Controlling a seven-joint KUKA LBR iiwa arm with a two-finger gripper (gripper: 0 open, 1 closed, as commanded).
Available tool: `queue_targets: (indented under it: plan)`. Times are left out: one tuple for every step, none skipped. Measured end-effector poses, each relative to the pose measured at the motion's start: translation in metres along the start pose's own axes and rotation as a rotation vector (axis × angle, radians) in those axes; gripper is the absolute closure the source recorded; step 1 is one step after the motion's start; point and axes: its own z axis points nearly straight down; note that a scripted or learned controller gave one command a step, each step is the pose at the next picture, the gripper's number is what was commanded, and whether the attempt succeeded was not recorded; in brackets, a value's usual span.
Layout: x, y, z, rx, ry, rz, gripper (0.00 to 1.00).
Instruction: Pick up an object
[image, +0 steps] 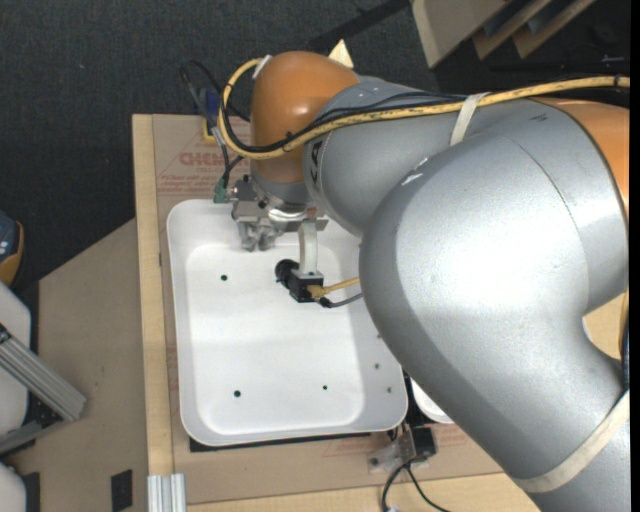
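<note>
The gripper (258, 234) is held low over the bin (200, 400), near its 12 o'clock edge. Whether it is open or closed cannot be told, and nothing is seen held in it. Small dark dots (237, 393) are seen on the bin floor. A thing to pick cannot be made out, so its way from the gripper cannot be told. What lies at 3 o'clock is hidden under the arm (480, 250)

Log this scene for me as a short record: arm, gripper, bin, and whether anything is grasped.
arm: grey and orange, reaching in from the right, covering the view's right side
gripper: low over the far end of the bin
bin: white, shallow, resting on a brown board
bin floor: a few small dark dots
grasp: cannot tell from this view
</note>
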Motion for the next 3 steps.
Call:
queue_targets:
  plan:
    - [0.013, -0.019, 0.011, -0.005, -0.002, 0.005, 1.0]
    - [0.007, -0.068, 0.011, -0.002, -0.003, 0.009, 1.0]
    - [0.007, -0.065, 0.0, -0.008, -0.001, 0.01, 1.0]
